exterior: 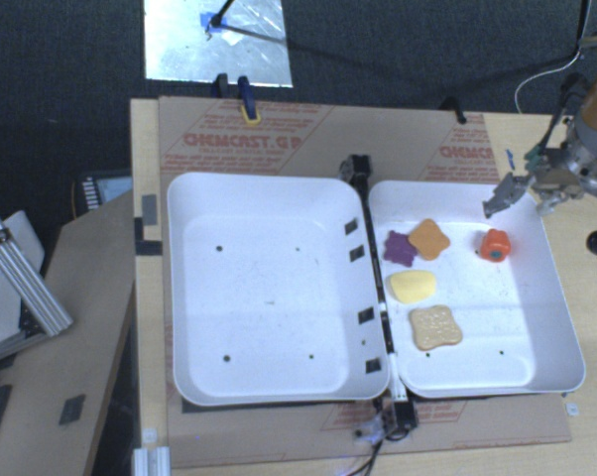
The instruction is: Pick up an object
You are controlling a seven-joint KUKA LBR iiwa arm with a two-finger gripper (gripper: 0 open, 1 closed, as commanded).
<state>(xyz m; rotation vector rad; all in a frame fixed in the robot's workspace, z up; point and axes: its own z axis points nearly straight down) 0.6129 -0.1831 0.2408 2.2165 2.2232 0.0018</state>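
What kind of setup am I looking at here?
Likely a robotics lab grasping bench: two white bins clipped side by side on a cardboard sheet, toy food pieces like an orange piece, and the gripper nearby.

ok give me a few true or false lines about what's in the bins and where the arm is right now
1. The toy carrot lies in the right bin. True.
2. The purple star sits in the left bin. False: it is in the right bin, near the divider.
3. The toast slice lies nearer the camera than the yellow piece. True.
4. The gripper holds the carrot. False: it is over the right bin's far edge, and the carrot lies apart in the bin.
5. The orange piece touches the star. True.
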